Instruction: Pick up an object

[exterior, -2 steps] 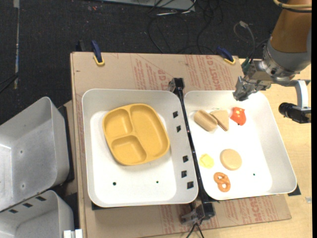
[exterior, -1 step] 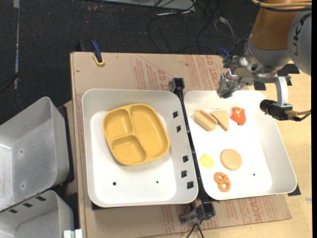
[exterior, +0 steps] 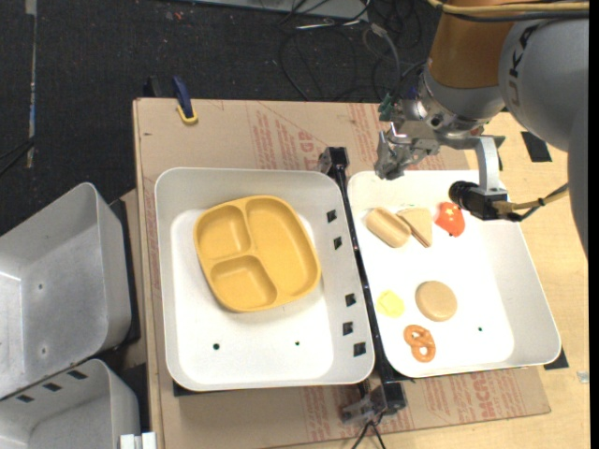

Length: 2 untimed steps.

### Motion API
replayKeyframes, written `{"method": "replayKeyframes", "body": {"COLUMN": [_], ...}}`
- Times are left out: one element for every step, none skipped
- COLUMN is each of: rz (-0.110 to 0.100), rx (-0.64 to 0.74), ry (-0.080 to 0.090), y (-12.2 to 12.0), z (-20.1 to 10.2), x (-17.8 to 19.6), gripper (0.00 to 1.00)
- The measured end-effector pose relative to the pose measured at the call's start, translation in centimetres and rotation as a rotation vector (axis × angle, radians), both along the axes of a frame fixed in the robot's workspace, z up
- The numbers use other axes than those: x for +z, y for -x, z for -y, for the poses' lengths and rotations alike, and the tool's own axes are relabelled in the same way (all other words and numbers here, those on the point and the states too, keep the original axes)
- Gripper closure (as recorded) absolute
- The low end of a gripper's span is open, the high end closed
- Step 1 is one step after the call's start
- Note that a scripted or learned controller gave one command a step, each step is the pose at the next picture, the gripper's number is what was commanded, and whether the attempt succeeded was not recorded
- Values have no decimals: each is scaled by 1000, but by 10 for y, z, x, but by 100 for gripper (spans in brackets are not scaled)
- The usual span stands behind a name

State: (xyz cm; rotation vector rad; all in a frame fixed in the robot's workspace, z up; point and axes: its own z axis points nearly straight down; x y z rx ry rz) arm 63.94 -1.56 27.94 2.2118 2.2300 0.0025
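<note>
The right bin (exterior: 524, 279) holds a tan bread roll (exterior: 386, 227), a pale wedge-shaped slice (exterior: 417, 224) beside it, a small red piece (exterior: 450, 219), a flat yellow disc (exterior: 390, 302), a round tan cookie (exterior: 436, 299) and an orange pretzel (exterior: 420, 341). My gripper (exterior: 390, 164) hangs over the bin's far left corner, above and behind the bread roll and apart from it. I see nothing in it.
The left bin (exterior: 187, 344) carries a yellow divided plate (exterior: 255, 252). A black divider strip (exterior: 348, 260) runs between the bins. Grey containers (exterior: 51, 279) stand off the bench to the left. Cables lie on the dark floor behind.
</note>
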Motion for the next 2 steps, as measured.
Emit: {"method": "replayKeyframes", "body": {"rz": [0,-5], "rx": [0,0], "ry": [0,0], "y": [-3,-2], "z": [-54,-108], "x": [0,-24], "gripper": [100,100]}}
